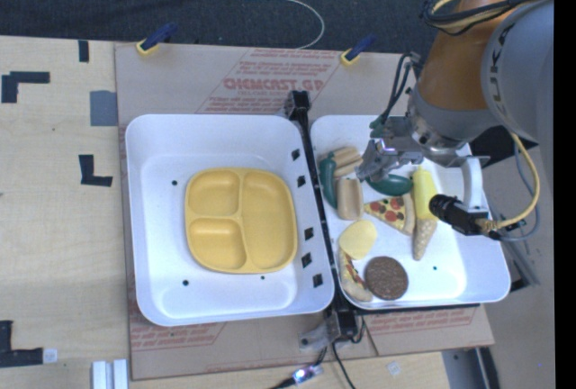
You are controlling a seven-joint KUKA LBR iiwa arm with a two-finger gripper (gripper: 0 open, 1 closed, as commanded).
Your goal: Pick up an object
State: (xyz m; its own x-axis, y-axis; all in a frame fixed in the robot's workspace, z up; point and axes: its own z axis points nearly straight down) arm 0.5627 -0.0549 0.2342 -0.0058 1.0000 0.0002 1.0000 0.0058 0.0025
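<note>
Watching from the side, the gripper [389, 173] is down low in the right bin [486, 284], right over the crowded bit: a pizza slice [391, 212], a yellow corn-looking piece [424, 191], a bun-ish thing [348, 198] and something green [328, 178] all packed close together. Honestly can't tell if it's open or closed from up there, and I see nothing held in it. My worry is it lands between two toys and just shoves them apart, or clips an edge and drops it. The cookie [387, 277] sits freer. The yellow tray [241, 220] fills the left bin [144, 198].
</note>
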